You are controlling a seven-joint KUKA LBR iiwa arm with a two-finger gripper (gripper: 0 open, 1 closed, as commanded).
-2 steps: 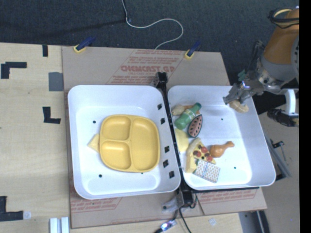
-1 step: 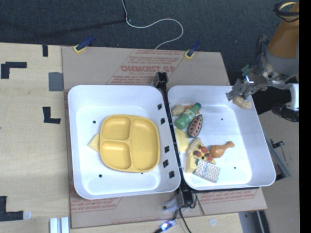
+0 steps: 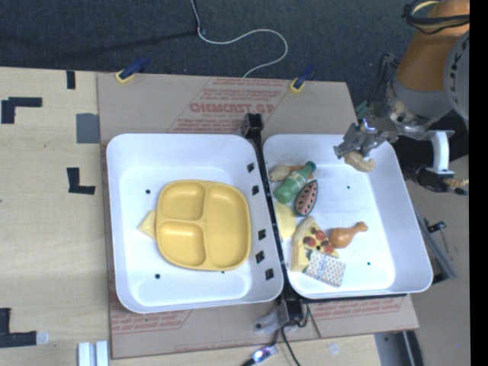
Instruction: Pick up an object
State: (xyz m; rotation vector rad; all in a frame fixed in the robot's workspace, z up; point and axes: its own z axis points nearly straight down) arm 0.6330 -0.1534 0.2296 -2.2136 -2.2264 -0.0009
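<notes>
The hand [image 3: 357, 147] hangs over the right bin [image 3: 404, 204] at about one o'clock of it, near the far rim, with a small tan piece [image 3: 361, 161] right under its tips; whether the tips are closed on that piece or merely above it I cannot tell. The other items lie well apart from it, toward the bin's nine o'clock side. A green bottle [image 3: 293, 183] lies with its long axis running from seven to one o'clock, cap toward one. Just beside it sits a watermelon slice [image 3: 306, 197]. A drumstick [image 3: 347, 235] lies nearer the middle, long axis roughly eight to two o'clock, bone end toward two. A pizza slice [image 3: 311, 240] touches it (tip toward twelve), and a small patterned packet [image 3: 325, 268] lies at six. The left bin [image 3: 130, 204] holds a yellow divided plate [image 3: 204, 225]. Both bins rest on the surface [image 3: 46, 204].
</notes>
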